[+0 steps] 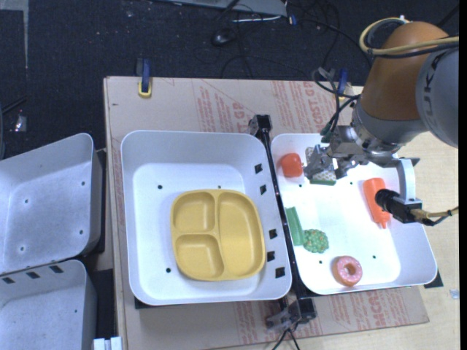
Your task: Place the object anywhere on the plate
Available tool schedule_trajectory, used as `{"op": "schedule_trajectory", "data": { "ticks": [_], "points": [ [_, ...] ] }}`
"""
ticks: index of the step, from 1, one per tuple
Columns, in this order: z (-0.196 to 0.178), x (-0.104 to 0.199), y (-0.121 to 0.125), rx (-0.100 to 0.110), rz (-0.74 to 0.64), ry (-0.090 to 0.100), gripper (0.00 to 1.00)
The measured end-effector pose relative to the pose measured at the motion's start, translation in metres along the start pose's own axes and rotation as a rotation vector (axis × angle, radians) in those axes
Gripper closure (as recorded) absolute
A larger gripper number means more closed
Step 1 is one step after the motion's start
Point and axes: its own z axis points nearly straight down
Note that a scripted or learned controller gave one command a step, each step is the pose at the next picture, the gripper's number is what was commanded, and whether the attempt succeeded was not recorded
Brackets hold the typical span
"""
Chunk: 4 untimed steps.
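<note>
Plate (217,235): one; right bin (416,265): five toys.

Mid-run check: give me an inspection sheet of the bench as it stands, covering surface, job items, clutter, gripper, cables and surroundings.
Surface: two shallow white bins, left bin and right bin, side by side on a board.
Job's things: yellow three-compartment plastic plate in left bin; nothing on it.
Clutter: in right bin, orange-red round toy, orange carrot-shaped toy, green stick, green broccoli toy, pink frosted doughnut.
Gripper: gripper low over right bin's upper part; state unclear.
Cables: black cables on floor.
Surroundings: spare white trays on the left.
</note>
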Motion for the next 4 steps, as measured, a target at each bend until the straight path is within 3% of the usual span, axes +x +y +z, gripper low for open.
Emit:
{"op": "schedule_trajectory", "data": {
  "ticks": [3,4],
  "points": [
    [-0.001,0.168,0.035,-0.002,-0.001,0.001,1.0],
    [0.016,0.222,0.043,0.0,0.0,-0.001,1.0]
  ]
}}
